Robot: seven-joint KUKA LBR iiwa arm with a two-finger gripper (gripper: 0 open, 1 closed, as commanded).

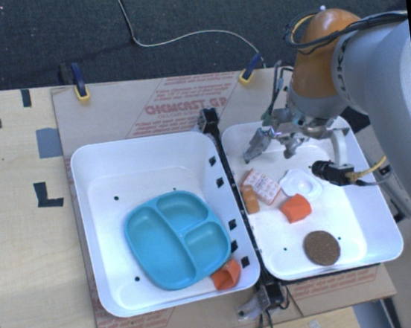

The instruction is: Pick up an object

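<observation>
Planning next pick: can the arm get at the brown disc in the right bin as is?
Probably yes. The brown disc lies flat and alone near the right bin's front edge, nothing on it; the gripper is over the same bin's back.

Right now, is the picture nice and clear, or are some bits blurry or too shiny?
In the camera view, the blue tray and brown disc look fairly sharp; the gripper is a little soft; the white bins are bright enough to wash out detail, especially around the small clear cup; the orange cup sits in soft shadow by the tray.
</observation>
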